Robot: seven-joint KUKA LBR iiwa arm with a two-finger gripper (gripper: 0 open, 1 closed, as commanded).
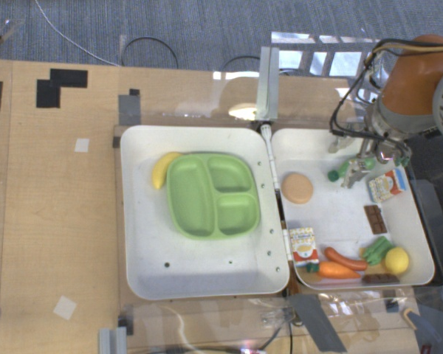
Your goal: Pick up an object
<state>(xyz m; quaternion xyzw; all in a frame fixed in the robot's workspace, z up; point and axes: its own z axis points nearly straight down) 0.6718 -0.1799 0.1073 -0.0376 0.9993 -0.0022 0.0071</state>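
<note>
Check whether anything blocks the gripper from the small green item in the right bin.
Nothing visible does. The gripper hangs right beside the small green item near the right bin's far edge; the carton lies on the gripper's other side.

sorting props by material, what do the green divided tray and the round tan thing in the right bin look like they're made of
Green divided tray: likely moulded plastic, going by its even colour, soft sheen and rounded compartment walls.
Round tan thing: probably a plastic or rubbery toy food such as a bun or cookie; its surface is matte and smooth, and the view is too small to be sure.
</note>
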